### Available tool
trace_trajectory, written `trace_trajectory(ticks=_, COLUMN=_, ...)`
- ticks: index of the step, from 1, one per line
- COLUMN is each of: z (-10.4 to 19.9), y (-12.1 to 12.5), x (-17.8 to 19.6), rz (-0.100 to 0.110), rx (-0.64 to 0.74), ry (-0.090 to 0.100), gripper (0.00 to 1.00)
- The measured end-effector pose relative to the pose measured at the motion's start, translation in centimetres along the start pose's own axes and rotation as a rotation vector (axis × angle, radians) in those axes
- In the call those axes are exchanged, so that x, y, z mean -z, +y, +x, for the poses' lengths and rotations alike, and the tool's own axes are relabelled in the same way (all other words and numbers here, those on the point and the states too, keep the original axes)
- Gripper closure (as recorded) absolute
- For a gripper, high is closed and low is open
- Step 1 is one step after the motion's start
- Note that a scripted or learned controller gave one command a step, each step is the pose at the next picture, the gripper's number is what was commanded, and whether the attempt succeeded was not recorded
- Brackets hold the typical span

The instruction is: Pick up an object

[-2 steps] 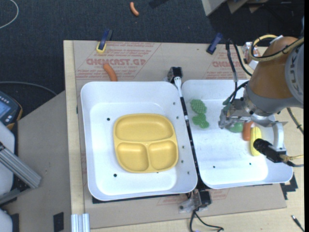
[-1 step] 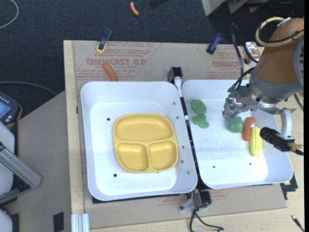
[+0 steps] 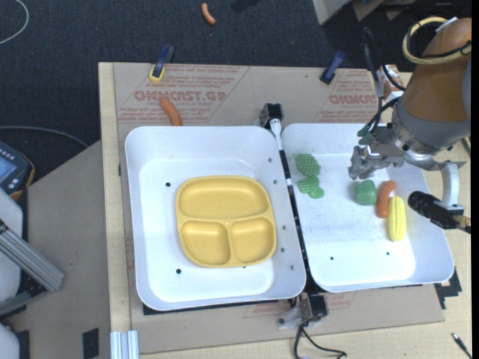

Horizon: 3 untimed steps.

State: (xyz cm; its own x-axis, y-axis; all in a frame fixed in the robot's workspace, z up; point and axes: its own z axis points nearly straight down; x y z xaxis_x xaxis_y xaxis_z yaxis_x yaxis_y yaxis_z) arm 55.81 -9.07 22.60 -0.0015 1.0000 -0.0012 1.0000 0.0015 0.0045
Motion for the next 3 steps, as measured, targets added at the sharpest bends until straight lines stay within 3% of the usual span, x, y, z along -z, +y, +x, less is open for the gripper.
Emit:
trace_trajectory(ticks=1, z=5.6, y=-0.5, x=1.0, rz=0.003, rx=0.005, ry=0.004, gripper=1.0)
trace_trajectory(ticks=3, z=16.2, y=-2.1, x=-1.2, rz=0.008, rx=0.004, ry=0.003, gripper=1.0)
